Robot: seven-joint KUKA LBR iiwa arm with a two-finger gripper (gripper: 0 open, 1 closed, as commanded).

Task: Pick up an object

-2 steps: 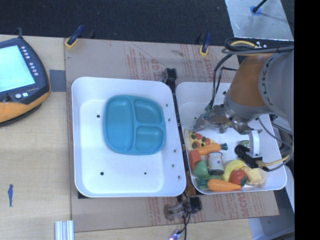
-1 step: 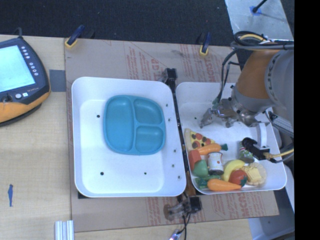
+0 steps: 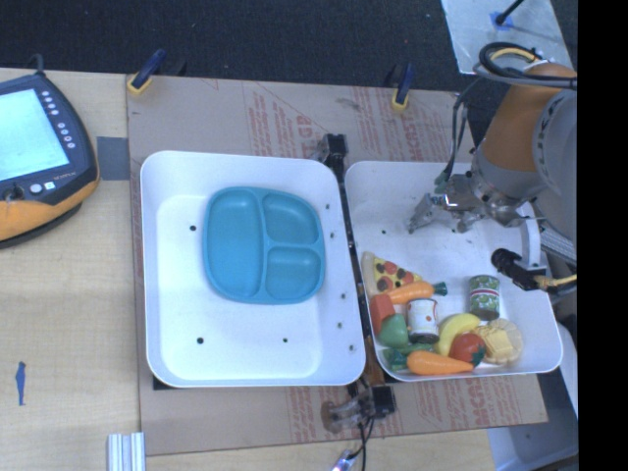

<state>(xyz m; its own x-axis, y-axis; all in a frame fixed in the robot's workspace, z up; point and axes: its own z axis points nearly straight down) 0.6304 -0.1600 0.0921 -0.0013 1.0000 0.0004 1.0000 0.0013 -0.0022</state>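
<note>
My gripper [image 3: 438, 225] hangs over the back part of the right bin [image 3: 392, 189], open, with nothing between its fingers. The toy food lies piled toward the front of that bin, apart from the gripper. It includes a pizza slice [image 3: 387, 272], an orange carrot [image 3: 419, 289], a red pepper [image 3: 381, 312], a white-labelled can [image 3: 422, 317], a green can [image 3: 484, 295], a banana [image 3: 455, 328], a tomato [image 3: 469, 347], a corn cob [image 3: 501, 340] and a second carrot [image 3: 438, 364].
A blue divided plate [image 3: 263, 243] lies in the left bin [image 3: 167, 341]. A teach pendant [image 3: 39, 155] rests on the bench at far left. Clamps [image 3: 145, 71] hold the board's back edge.
</note>
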